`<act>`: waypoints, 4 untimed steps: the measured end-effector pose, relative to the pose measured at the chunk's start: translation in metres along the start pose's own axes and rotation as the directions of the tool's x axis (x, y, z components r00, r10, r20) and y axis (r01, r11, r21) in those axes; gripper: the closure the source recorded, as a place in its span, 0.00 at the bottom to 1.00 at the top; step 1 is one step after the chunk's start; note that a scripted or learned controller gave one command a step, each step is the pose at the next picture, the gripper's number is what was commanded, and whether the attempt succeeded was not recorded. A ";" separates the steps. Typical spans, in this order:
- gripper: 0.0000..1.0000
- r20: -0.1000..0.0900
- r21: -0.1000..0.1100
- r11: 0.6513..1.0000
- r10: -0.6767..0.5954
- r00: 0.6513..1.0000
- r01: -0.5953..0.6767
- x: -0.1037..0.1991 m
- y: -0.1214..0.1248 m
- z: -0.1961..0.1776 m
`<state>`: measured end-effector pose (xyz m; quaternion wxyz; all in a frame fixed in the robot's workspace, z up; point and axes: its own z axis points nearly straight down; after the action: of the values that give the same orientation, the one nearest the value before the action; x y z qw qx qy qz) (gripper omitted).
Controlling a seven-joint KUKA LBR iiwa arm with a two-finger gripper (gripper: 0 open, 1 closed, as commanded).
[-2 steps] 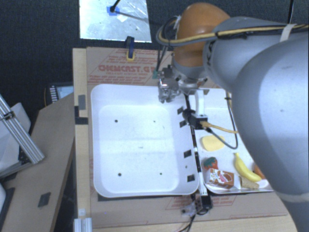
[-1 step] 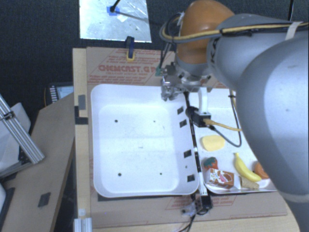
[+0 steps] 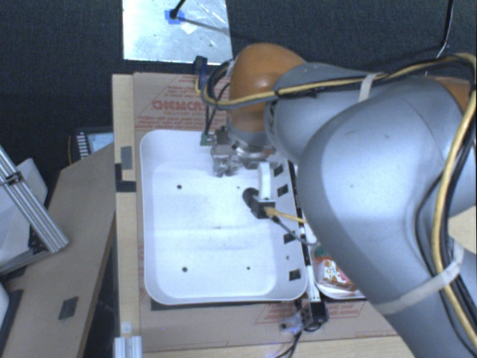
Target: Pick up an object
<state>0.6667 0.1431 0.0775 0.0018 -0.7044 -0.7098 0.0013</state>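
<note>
Whether the hand (image 3: 223,162) is spread or pressed together I cannot tell; a printed, probably light, crushable packet (image 3: 333,273) lies well behind it, mostly hidden.

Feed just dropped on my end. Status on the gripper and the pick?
Gripper low over left bin, far edge. No object seen in its grasp. Arm covers most of right bin; colourful item peeking out beneath.

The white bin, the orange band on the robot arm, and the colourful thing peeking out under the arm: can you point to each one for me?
white bin (image 3: 160,222): camera view, bare floor of the left bin.
orange band (image 3: 253,69): camera view, its rounded top above the wrist.
colourful object (image 3: 333,274): camera view, the visible printed part under the arm; what it is cannot be told.
</note>
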 end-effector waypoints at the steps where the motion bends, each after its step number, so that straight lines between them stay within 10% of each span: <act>1: 1.00 -0.002 -0.009 1.000 -0.002 1.000 0.002 0.085 0.003 -0.008; 2: 1.00 -0.005 -0.024 1.000 0.004 1.000 -0.004 0.069 0.004 -0.230; 3: 1.00 0.001 0.001 1.000 0.001 1.000 -0.001 0.092 0.001 -0.084; 4: 1.00 0.002 0.003 1.000 0.007 1.000 -0.007 0.084 -0.071 -0.002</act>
<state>0.5946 0.2262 0.0797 0.0023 -0.7070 -0.7072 0.0033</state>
